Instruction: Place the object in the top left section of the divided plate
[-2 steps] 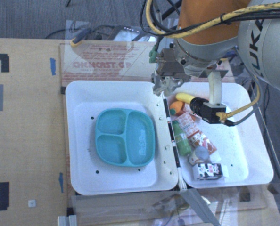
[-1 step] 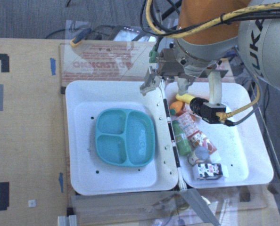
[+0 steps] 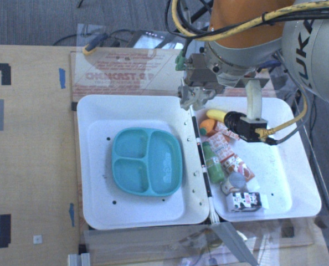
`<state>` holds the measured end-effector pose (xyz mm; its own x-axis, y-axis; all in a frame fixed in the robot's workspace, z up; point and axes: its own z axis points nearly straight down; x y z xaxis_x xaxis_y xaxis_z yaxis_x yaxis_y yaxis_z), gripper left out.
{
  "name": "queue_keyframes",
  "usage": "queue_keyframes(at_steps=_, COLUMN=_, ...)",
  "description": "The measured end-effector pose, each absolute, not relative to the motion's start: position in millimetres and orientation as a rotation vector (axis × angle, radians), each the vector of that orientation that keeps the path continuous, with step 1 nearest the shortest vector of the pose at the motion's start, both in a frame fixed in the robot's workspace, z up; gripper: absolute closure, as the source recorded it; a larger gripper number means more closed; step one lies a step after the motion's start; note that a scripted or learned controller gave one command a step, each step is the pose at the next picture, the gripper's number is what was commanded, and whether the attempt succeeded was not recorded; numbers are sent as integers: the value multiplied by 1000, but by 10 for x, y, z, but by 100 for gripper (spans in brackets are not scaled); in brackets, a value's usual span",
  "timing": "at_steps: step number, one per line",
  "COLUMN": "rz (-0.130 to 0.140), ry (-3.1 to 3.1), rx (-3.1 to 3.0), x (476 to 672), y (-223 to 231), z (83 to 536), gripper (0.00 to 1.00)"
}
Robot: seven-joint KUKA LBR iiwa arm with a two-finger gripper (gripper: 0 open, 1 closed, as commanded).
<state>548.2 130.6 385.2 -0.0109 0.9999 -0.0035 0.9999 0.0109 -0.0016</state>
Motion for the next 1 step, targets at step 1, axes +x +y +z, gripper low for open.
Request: queue_keyframes(at_steps=1, rz=-7, ry=2271, rx=2173, x=5216, y=1673, z=2924, gripper=100)
